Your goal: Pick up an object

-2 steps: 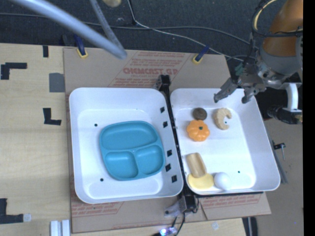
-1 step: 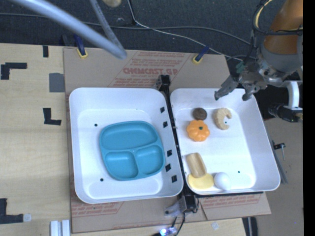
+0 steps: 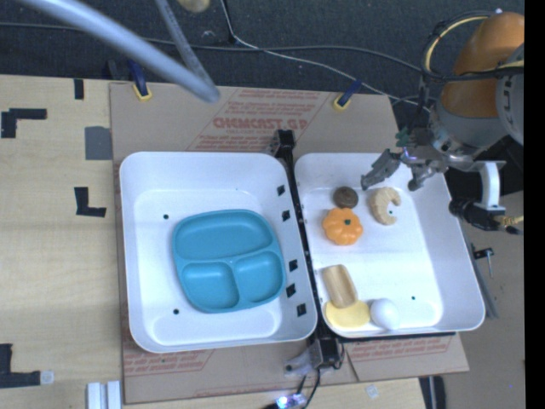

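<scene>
The right bin (image 3: 443, 254) holds an orange pumpkin toy (image 3: 342, 226), a small brown round piece (image 3: 345, 197), a cream curved piece (image 3: 385, 204), a tan bread-like block (image 3: 338, 283), a yellow piece (image 3: 347, 315) and a white egg (image 3: 384, 313). My gripper (image 3: 398, 174) hangs over the bin's back right part, just above and right of the cream piece. Its two dark fingers are spread apart with nothing between them.
The left bin (image 3: 140, 228) holds a blue divided plate (image 3: 227, 258). A black clip strip (image 3: 289, 220) joins the two bins. Cables run across the dark floor behind the cardboard base (image 3: 255, 118). The grey and orange arm (image 3: 481, 66) comes in from the upper right.
</scene>
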Available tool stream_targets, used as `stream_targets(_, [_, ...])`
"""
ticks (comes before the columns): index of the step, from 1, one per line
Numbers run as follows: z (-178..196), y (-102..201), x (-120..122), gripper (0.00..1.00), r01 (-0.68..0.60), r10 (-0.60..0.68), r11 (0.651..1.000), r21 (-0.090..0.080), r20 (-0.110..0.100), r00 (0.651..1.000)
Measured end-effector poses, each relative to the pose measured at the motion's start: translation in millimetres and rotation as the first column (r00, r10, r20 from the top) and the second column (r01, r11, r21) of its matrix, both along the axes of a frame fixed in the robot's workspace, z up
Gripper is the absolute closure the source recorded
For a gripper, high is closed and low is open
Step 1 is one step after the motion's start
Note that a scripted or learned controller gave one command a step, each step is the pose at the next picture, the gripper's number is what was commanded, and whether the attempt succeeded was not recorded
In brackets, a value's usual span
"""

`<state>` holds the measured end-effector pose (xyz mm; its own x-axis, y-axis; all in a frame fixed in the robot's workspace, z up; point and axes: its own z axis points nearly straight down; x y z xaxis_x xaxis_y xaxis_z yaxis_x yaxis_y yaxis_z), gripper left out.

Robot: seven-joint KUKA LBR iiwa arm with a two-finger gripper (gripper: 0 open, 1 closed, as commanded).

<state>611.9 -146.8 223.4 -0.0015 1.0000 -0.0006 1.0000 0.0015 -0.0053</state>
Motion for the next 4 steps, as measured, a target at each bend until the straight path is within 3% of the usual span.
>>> stream_targets(2, [-107, 4, 2, 0.0, 0.0, 0.0, 1.0, 0.0, 0.0, 1.0])
stream_targets(3, [-94, 5, 3, 1.0, -0.001, 0.001, 1.0, 0.0, 0.005, 1.0])
stream_targets(4, [-31, 0, 5, 1.0, 0.001, 0.0, 1.0, -0.001, 0.01, 1.0])
